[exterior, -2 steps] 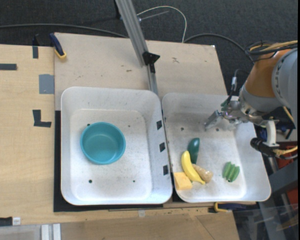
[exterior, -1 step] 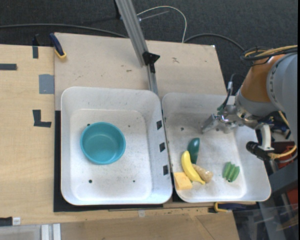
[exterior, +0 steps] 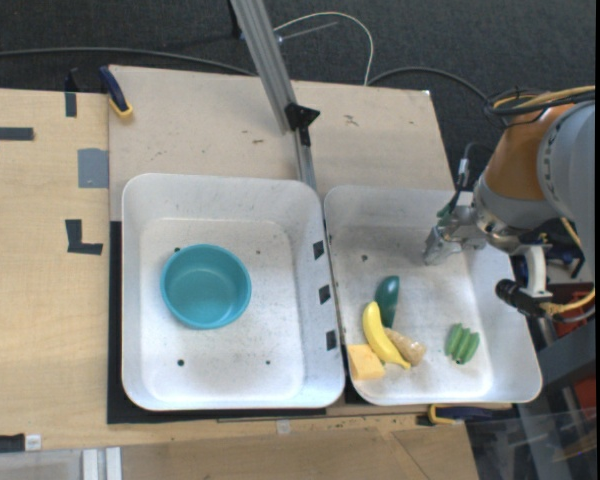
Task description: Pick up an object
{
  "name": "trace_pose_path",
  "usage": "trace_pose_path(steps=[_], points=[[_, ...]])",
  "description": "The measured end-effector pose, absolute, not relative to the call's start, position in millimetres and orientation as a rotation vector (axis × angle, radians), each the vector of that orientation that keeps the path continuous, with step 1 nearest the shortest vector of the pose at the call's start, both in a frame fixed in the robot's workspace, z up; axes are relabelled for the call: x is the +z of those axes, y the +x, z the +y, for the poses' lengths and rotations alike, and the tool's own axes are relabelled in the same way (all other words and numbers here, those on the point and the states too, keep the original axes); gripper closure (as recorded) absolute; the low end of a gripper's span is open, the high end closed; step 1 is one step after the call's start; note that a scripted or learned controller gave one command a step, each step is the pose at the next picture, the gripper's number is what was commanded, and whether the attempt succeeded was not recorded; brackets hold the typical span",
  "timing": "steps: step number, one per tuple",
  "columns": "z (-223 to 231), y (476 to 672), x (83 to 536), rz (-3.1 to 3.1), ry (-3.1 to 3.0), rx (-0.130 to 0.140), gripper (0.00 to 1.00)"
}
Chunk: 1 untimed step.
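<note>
In the right bin (exterior: 380, 218) lie a yellow banana (exterior: 379, 334), a dark green oblong piece (exterior: 387, 292), a yellow block (exterior: 365, 362), a small tan piece (exterior: 408, 347) and a light green pepper-like piece (exterior: 461, 343). My gripper (exterior: 442, 245) hangs over the upper right part of this bin, up and to the right of the dark green piece, well apart from all the objects. Nothing shows between its fingers. A teal bowl (exterior: 206, 285) sits in the left bin (exterior: 140, 208).
A slanted metal pole (exterior: 268, 48) crosses the bench at the top and ends near the bins' shared edge. Cables run behind the bench. A blue and yellow clamp (exterior: 115, 92) grips the board's top left corner.
</note>
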<state>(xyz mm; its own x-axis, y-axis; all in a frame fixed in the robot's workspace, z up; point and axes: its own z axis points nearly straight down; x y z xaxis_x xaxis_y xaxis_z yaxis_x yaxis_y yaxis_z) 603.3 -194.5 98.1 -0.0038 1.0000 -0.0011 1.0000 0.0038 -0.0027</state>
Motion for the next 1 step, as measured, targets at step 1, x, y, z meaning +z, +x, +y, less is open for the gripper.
trace_pose_path(steps=[1], points=[[-187.6,610.0,144.6,-2.226,-2.221,-0.003,1.00]])
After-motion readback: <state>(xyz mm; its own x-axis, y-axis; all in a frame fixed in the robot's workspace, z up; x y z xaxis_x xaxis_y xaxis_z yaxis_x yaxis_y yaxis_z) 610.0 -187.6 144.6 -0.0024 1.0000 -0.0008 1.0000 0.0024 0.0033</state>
